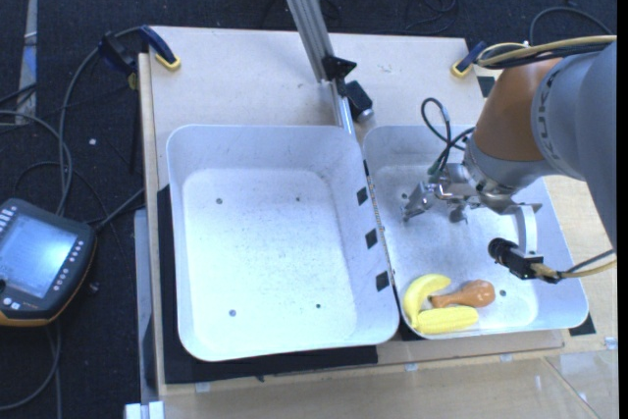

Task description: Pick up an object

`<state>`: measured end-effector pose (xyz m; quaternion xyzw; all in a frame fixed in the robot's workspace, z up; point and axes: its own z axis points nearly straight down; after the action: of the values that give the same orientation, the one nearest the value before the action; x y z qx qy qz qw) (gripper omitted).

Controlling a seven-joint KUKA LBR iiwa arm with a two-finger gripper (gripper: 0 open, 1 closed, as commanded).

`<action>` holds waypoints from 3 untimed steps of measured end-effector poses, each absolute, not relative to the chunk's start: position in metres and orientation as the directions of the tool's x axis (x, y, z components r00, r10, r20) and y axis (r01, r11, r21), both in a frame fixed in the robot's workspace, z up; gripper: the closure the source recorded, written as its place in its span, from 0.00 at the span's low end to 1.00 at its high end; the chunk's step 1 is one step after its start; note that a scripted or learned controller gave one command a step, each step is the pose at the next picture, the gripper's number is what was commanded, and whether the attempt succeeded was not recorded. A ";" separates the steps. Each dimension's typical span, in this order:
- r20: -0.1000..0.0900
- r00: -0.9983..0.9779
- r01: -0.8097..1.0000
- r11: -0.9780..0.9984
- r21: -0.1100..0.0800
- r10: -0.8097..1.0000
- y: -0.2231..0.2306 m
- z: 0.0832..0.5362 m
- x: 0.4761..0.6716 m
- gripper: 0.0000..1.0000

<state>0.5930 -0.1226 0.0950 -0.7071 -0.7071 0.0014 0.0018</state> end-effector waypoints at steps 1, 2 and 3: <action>0.000 0.000 1.000 0.000 0.000 1.000 -0.123 0.108 0.595 1.00; -0.001 0.000 1.000 0.000 0.003 1.000 -0.129 0.156 0.588 1.00; 0.000 -0.001 1.000 0.001 0.004 1.000 -0.120 0.207 0.583 1.00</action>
<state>0.5829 -0.1202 0.2072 -0.7068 -0.7074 -0.0012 -0.0015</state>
